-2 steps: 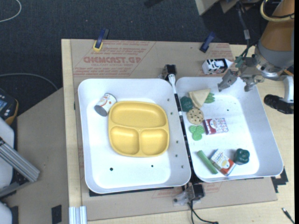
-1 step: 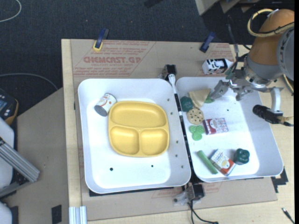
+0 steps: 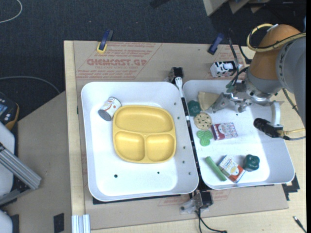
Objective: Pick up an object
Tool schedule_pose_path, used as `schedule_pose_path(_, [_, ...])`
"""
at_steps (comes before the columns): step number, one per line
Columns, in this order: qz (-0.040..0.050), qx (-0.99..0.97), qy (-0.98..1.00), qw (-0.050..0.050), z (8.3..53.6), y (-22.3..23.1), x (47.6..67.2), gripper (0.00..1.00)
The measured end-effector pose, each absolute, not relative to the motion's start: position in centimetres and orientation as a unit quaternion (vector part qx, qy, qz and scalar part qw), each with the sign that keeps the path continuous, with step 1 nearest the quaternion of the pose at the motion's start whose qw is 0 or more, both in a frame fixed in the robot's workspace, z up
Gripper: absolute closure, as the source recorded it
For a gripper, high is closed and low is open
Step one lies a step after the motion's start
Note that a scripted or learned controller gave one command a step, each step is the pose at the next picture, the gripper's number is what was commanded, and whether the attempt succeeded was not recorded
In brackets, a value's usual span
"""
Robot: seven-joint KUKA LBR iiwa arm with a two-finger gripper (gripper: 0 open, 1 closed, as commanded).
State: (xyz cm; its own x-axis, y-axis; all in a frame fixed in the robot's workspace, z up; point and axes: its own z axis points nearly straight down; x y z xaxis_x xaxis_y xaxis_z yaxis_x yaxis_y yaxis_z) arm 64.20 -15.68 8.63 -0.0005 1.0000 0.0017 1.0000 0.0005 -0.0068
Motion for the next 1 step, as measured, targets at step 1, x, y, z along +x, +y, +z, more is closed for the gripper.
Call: schedule_pose_path(1, [-0.0003, -0.707, -0.707, 0.0, 10.1, -15.71, 64.4, 1.0])
